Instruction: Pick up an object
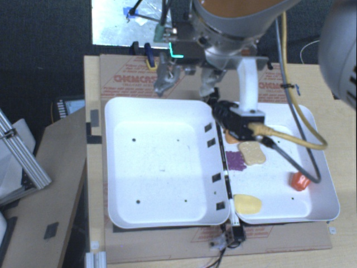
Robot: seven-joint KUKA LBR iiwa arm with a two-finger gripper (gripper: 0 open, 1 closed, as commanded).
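- Hanging over the far rim between the two bins, the gripper (185,87) has its two fingers spread apart with nothing between them.
- Cut off by the top edge, the grey arm (240,10) with its orange band enters from the far right.
- Red writing on the cardboard (125,78) reads roughly "CHEMCAS"; the rest is hidden.
- The left bin (114,149) lies beside the right bin (321,183).
- In the right bin lie a purple object (235,160), a tan slice (252,153) partly hidden by the black cable mount (237,120), a yellow piece (247,204) near, and a red object (299,181) at right.
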